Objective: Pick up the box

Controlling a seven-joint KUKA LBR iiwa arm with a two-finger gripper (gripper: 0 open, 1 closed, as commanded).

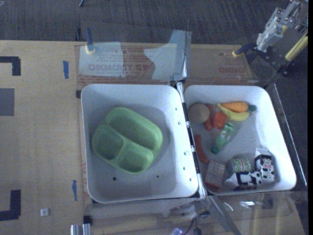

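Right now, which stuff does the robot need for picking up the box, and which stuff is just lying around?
For the job:
- box, at the near edge of the right bin
- gripper, up beyond the right bin

Just lying about:
- green tray in the left bin
- carrot
- banana
- green bottle
- cow-patterned carton

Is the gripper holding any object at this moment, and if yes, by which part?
Nothing is held. The gripper is above the bench's far right corner, away from the right white bin, where the small cow-patterned box lies.
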